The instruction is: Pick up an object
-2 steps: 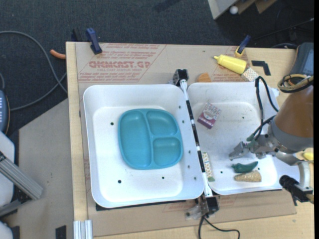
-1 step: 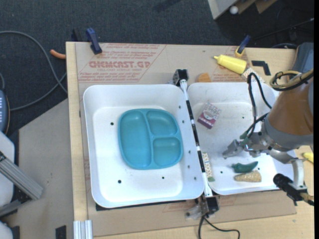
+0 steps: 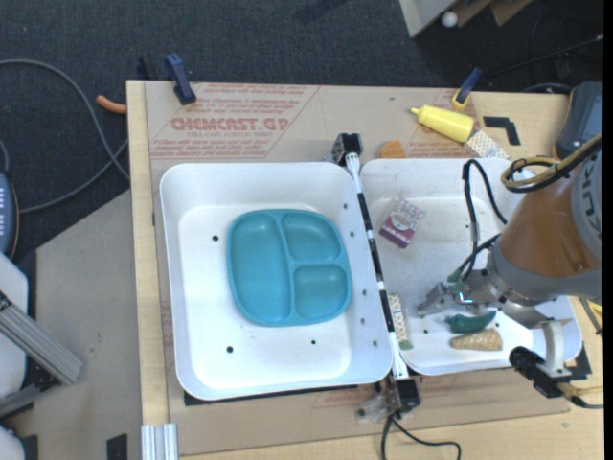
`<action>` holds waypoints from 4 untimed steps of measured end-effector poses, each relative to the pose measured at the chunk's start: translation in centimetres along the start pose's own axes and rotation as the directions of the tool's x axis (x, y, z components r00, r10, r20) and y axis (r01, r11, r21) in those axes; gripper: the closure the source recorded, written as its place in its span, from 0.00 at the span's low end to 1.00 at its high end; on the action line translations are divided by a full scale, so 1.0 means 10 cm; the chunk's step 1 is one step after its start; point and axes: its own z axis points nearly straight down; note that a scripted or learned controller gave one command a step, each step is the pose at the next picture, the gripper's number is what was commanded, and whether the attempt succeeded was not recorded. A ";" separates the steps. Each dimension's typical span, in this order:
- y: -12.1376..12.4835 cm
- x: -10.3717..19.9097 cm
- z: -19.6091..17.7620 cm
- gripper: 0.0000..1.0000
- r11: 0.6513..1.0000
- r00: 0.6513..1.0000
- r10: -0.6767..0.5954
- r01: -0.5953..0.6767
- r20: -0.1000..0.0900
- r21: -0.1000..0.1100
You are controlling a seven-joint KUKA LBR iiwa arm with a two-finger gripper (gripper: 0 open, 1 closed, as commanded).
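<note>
Claw (image 3: 439, 300): low in right bin (image 3: 436, 185), metal fingers pointing left; spread or pinched, cannot tell. Nothing seen betw. them, so pick judged not yet done. Teal object (image 3: 472, 321) & tan cone (image 3: 476, 341) just beside, on bin floor; purple packet (image 3: 400, 224) farther off. Arm (image 3: 546, 242) hides bin's right part; teal object's shape unclear. Left bin (image 3: 192, 257): blue divided plate (image 3: 287, 266)

A teal curved piece (image 3: 472, 321) and a tan cone (image 3: 476, 341) lie side by side in the right bin (image 3: 436, 182).
</note>
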 end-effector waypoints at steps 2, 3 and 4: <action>0.39 -0.31 -0.35 1.00 1.000 1.000 0.000 0.000 0.002 -0.003; 0.39 -0.31 -0.35 0.00 1.000 1.000 0.000 0.000 0.002 -0.002; 0.00 -0.02 0.00 0.00 1.000 1.000 0.000 0.000 0.000 0.000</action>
